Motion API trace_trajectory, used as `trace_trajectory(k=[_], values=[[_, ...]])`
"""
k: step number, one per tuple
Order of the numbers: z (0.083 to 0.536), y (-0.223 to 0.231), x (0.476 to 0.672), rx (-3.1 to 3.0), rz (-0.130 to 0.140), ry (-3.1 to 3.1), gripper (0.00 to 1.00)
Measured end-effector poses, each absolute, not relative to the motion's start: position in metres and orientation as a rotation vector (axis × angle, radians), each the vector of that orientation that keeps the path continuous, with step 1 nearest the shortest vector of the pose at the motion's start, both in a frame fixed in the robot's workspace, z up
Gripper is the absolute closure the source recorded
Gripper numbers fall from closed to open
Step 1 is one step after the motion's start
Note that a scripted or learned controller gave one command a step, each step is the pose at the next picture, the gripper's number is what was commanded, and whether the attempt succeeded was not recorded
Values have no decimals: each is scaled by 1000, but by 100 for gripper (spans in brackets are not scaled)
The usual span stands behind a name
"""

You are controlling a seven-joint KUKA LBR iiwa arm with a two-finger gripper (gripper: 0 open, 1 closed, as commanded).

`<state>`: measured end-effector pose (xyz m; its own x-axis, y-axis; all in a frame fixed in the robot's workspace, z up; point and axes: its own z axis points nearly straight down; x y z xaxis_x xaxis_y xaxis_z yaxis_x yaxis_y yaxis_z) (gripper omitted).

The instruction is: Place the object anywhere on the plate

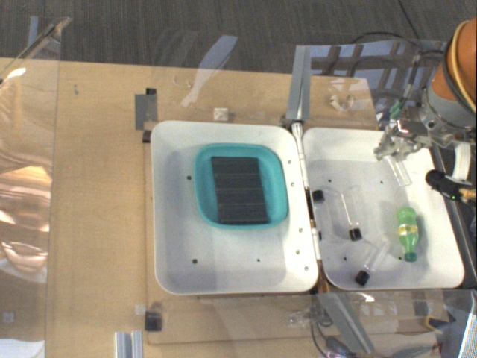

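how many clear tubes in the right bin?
3, maybe more hidden under the arm: clear tube mid-bin with black cap, another near the front edge, a third just below the gripper.

A pale wooden bench [89, 222] carries two shallow white bins side by side. The left bin [175, 263] and the right bin [335, 155] nearly touch along a central seam. A small pale block [220, 114] sits on the bench just beyond the left bin. Dark grey carpet [186, 6] lies beyond the bench.
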<state>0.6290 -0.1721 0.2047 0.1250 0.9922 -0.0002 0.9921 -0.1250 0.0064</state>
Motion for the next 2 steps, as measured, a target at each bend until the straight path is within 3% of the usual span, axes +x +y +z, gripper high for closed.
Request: trace_trajectory(k=[1,2], values=[[181,-118,566,2363,5,2066,100],[209,-63,555,2256,7,2181,100]])
